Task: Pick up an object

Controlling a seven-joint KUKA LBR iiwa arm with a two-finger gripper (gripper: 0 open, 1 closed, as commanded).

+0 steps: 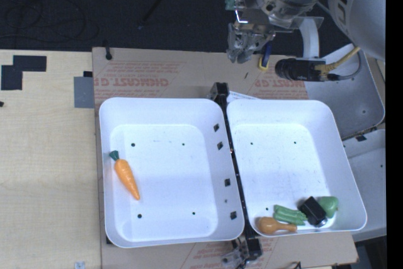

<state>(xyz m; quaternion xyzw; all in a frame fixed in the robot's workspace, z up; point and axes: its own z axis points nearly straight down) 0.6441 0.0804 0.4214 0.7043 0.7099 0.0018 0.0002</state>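
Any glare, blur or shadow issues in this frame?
Camera view: even lighting, white bins bright but not blown out; soft shadow beside the carrot; gripper slightly blurred and dim against the dark background; items in the right bin corner are sharp enough to separate.

Two bins sit side by side on a board (164, 75) on the bench. In the left bin (160, 111) a carrot (126, 176) lies near the left wall. In the right bin (283, 110), at the near right corner, lie a pear (275, 225), a bean pod (289, 215), a block (313, 210) and a pepper (329, 203), close together. The gripper (245, 47) hangs beyond the far edge of the bins, above the board.
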